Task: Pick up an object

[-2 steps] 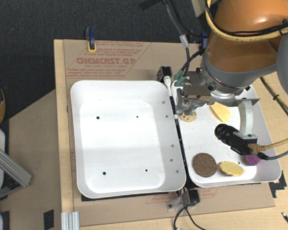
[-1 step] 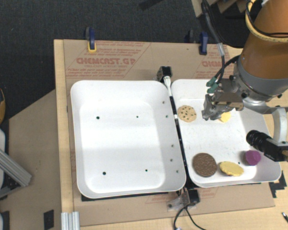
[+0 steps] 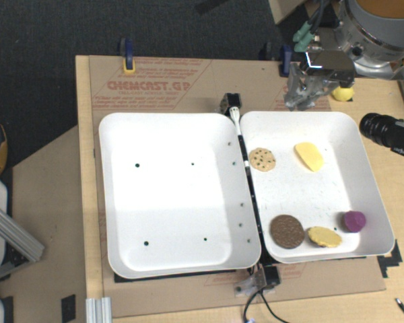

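Nothing picked yet. All five objects lay loose in the right bin [image 3: 363, 147]. Cookie [image 3: 262, 159], tan with dark chips, flat, near the bin's left wall toward the far edge. Yellow wedge [image 3: 310, 157] beside it, nearer the far right corner, pale and smooth. Along the near edge: brown disc [image 3: 287, 231], dark and ridged; yellow lump [image 3: 324, 237] touching or just beside it; purple ball [image 3: 354, 221] close to the right wall.

Gripper [image 3: 303, 98] hung above the bin's far rim, apart from every object, nothing between its fingers. Whether the fingers stood apart or together could not be told; too blurred. Left bin [image 3: 121, 133] alongside.

Judgement: task at the start. Approach, descent, grasp and lift all remained.
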You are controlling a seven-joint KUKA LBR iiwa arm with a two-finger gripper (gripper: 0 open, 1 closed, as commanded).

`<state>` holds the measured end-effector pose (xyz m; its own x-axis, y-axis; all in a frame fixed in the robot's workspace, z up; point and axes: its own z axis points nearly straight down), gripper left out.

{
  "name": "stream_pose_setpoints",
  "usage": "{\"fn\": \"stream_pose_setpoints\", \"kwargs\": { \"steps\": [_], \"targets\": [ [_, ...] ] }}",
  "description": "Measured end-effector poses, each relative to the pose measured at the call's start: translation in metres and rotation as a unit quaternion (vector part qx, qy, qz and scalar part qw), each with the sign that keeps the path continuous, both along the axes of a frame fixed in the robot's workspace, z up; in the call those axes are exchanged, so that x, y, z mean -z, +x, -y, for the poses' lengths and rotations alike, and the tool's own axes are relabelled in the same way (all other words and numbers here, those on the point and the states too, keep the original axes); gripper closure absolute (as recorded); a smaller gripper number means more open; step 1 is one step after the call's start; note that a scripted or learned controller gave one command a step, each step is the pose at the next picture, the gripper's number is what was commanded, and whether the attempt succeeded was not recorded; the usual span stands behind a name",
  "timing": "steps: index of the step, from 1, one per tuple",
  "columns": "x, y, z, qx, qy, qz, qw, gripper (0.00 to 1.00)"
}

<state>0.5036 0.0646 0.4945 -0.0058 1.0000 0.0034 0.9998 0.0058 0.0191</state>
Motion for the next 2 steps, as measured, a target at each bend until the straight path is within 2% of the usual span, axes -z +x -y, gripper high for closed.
{"fn": "stream_pose_setpoints", "kwargs": {
  "steps": [1,2],
  "targets": [
    [0.09,-0.026,-0.065,-0.001,-0.0022,-0.014,0.9999,1.0],
    [0.15,-0.025,0.046,0.009,-0.003,-0.014,0.9999,1.0]
  ]
}}
